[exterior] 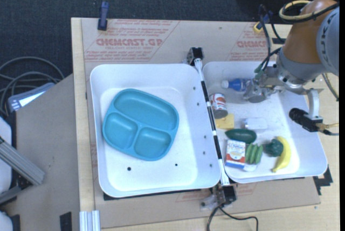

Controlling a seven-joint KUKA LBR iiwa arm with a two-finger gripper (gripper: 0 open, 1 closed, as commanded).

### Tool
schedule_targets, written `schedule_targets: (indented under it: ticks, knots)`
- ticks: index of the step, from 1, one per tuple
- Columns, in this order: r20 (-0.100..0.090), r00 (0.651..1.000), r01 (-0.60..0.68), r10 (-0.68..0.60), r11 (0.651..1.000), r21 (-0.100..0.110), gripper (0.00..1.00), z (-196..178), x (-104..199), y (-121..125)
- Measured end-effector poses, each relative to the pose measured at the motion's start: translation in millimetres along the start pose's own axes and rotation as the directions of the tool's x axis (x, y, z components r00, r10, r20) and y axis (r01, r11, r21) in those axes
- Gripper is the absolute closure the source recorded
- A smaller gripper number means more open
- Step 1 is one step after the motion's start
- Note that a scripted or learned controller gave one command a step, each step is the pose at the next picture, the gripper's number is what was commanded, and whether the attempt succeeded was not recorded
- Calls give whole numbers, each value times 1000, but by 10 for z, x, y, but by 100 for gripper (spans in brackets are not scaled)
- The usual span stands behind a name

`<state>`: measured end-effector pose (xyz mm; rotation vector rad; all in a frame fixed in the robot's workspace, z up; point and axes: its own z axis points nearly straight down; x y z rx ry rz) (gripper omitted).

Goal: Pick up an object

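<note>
I take the small blue-capped bottle as the likeliest target, since it is the object closest to the hand. It lies on its side at the far end of the right bin, with its long axis running left to right. It sits just left of the hand, slightly farther from the camera. From this angle I cannot tell whether the hand is released or clenched, and nothing shows as grasped in it. I judge that the coming move needs a short shift left and a descent across the bottle's short axis.

Object count in the right bin, working outward from the bottle:
- one red-and-white can, near-left of the bottle, against the dividing wall;
- one yellow block, just nearer than the can;
- one dark green cucumber-like piece, lying left to right;
- one small carton with a red label;
- one striped green vegetable, beside the carton;
- one round dark green piece;
- one banana, at the near right.

The left bin holds one blue divided plate with three compartments. There are two bins on the table and one arm, entering from the right.
</note>
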<state>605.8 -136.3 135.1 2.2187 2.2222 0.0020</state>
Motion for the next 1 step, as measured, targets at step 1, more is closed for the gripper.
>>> schedule_targets:
  ticks: [1]
  knots:
    - [0,1000,0,0,1000,0,100,-502,754,614]
